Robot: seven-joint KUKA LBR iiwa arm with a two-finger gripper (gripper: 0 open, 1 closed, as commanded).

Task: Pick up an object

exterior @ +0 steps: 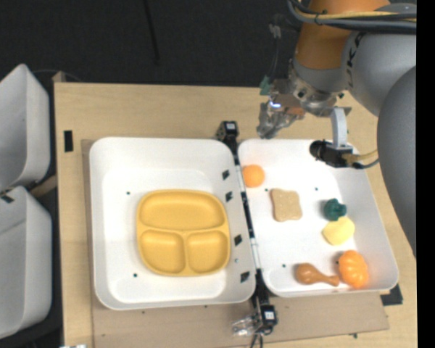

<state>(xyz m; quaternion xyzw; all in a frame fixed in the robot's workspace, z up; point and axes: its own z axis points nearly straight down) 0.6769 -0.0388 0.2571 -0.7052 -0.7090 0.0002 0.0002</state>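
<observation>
Jaws (274, 125) above right bin (362, 194) — far edge

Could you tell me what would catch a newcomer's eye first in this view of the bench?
Most likely the yellow divided tray, lying alone in the left bin. Next come the small toy foods scattered in the right bin: an orange ball, a slice of bread, a drumstick and a small pumpkin. The gripper hangs above the right bin's far edge, under the arm's orange band.

Robot lab — wooden bench (167, 107), 2 white bins (109, 165), black backdrop.
</observation>
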